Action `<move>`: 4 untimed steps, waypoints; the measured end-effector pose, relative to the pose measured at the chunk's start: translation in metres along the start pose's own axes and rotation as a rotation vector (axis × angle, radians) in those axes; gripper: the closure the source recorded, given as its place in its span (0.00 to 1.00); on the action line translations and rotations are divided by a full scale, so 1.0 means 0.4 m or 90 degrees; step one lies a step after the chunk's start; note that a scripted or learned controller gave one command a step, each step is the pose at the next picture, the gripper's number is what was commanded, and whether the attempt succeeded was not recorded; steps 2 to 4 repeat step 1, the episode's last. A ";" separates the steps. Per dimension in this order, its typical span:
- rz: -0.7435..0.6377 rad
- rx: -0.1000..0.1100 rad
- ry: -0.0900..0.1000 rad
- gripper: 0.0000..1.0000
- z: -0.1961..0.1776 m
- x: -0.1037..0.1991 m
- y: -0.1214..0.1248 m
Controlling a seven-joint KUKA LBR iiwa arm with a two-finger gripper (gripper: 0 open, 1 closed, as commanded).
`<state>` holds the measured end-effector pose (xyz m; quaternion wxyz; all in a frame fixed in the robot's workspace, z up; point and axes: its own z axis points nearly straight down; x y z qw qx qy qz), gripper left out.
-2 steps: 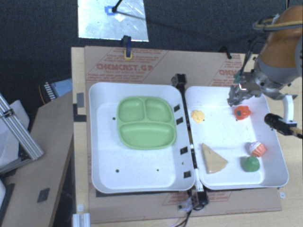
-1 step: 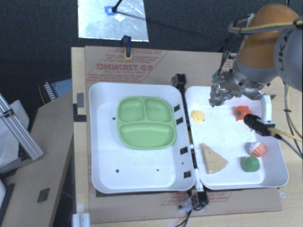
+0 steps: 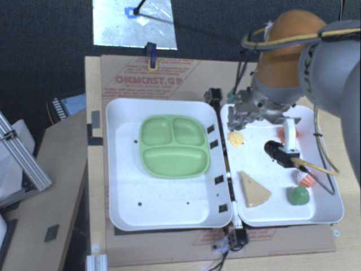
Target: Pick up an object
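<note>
Camera view: gripper [image 3: 241, 119] hovering low over right bin [image 3: 330, 210], just above small yellow piece [image 3: 235, 139] — approach step; finger state impossible to tell. Next: descending squarely, closing on that piece.

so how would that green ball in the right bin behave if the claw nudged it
The green ball looks round and smooth, so it would probably roll. It lies beside the bin wall, which may stop it. A pinch might squirt it sideways.
</note>
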<state>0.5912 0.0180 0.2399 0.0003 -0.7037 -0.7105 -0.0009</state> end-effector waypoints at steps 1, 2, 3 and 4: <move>0.000 0.001 0.000 1.00 0.024 0.137 -0.048; 0.000 0.001 0.000 1.00 0.024 0.137 -0.048; 0.000 0.001 0.000 1.00 0.024 0.137 -0.048; 0.000 0.001 0.000 1.00 0.024 0.137 -0.048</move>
